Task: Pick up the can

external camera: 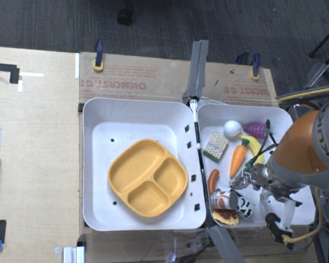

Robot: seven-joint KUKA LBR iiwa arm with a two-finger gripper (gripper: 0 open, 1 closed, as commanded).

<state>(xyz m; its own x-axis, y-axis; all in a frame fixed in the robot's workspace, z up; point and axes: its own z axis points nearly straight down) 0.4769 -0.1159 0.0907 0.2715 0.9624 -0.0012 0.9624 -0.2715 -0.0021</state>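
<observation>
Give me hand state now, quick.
Hand: cannot be told, it sits low in the right bin just above the can.

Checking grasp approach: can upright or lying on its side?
Lying on its side. The can shows its long red-and-white side along the near wall of the right bin, by the tool.

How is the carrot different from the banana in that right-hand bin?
The carrot is orange and tapers straight to a point; the banana is yellow and curved. The carrot shows whole, while the banana's lower end is hidden behind the arm. The carrot lies nearer the bin's middle; the banana lies to its right. Both are toy foods, side by side.
</observation>
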